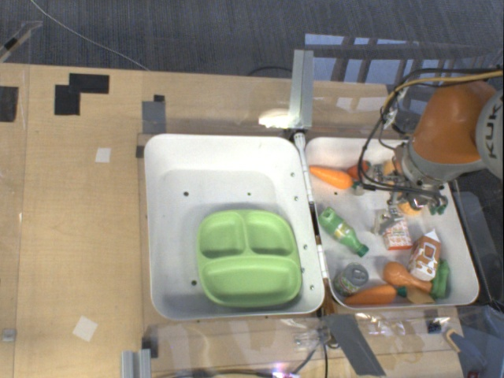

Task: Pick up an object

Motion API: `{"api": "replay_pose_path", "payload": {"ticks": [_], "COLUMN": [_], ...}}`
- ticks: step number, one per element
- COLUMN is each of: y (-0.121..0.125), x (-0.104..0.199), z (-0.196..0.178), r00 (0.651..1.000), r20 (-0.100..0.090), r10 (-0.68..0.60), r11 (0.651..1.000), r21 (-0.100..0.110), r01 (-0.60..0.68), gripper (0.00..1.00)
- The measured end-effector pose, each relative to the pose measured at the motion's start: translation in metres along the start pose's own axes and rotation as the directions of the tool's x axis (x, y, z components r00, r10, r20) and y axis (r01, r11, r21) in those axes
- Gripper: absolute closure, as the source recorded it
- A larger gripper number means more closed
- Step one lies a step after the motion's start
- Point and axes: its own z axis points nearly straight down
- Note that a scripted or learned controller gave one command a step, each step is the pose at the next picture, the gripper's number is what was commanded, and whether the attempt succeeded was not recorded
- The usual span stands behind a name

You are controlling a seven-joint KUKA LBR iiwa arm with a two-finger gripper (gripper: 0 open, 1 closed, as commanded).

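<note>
Probably lab: robot bench (71,235), bins (169,211).

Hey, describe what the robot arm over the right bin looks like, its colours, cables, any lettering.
The arm is light grey with a broad rounded orange band above the wrist. Dark lettering starting "KU" shows on its grey shell at the right. Black and yellow cables loop from the wrist area over the orange band. Below sits a dark metallic gripper assembly with thin black wires beside it.

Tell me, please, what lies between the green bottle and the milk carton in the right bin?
In the camera view, a small white-and-red packet lies between the green bottle and the milk carton, just below the gripper.
</note>
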Motion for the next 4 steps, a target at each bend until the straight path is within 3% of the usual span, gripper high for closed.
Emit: {"api": "replay_pose_path", "payload": {"ticks": [1, 2, 3, 4], "y": [0.021, 0.049, 0.047, 0.052], "x": [0.073, -0.042, 0.018, -0.028], "z": [-0.003, 0.0, -0.002, 0.0], "r00": [0.99, 0.964, 0.943, 0.954], "r20": [0.001, -0.019, 0.0, -0.005], "r10": [0.139, 0.266, 0.334, 0.299], "r11": [0.99, 0.964, 0.943, 0.954], "r21": [0.002, 0.001, 0.001, 0.002], "r01": [-0.139, -0.266, -0.334, -0.299], "gripper": [0.0, 0.0, 0.0, 0.0]}}
